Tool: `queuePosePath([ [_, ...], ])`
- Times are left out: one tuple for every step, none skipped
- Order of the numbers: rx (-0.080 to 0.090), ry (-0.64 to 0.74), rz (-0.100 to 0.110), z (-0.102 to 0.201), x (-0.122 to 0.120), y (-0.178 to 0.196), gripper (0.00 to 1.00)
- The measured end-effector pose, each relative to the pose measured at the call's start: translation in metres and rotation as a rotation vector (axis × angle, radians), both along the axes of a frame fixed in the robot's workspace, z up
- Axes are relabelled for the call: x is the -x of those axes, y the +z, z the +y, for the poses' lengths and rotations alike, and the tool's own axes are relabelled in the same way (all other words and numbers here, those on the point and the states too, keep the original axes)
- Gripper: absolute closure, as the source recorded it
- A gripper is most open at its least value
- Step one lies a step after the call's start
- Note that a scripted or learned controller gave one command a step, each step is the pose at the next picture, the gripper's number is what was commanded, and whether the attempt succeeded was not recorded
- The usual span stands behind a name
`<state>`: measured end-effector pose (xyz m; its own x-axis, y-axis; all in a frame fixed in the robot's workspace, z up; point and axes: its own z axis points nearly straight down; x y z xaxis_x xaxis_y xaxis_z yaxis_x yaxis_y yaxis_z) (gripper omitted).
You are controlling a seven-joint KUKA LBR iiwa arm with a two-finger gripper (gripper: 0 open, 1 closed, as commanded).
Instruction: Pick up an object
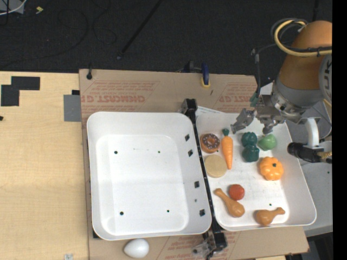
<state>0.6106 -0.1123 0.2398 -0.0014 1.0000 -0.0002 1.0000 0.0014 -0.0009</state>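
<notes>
White plastic egg (pixel 136 248) sits nearest the camera, on the cardboard (pixel 162 88) outside both bins, touching neither; my guess is it's out of play for the pick. Left white bin (pixel 97 145) has nothing to grab, so every candidate is in the right white bin (pixel 303 199): two tan toy drumsticks (pixel 230 202) (pixel 268 215) at the near end, red tomato-like ball (pixel 236 191) just beside the first drumstick, orange toy pumpkin (pixel 271 168), beige flat disc (pixel 216 165), orange carrot (pixel 227 152) lying lengthwise, brown frosted donut (pixel 210 142), dark green lumpy pieces (pixel 250 146) and a lighter green round piece (pixel 267 142) at the far end. Clutter is loose, mostly apart, which suits single-object grasps. Two-finger gripper (pixel 255 124) hangs over the far end of the right bin, above the green pieces. Jaws spread wide, nothing between them, no visible contact with any object. Likely target is a green piece directly below, but that's a judgement.
</notes>
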Motion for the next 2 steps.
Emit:
queuePosePath([
  [0.006, -0.004, -0.011, -0.055, 0.004, -0.134, 0.00],
  [-0.002, -0.002, 0.011, -0.018, -0.032, -0.153, 0.00],
])
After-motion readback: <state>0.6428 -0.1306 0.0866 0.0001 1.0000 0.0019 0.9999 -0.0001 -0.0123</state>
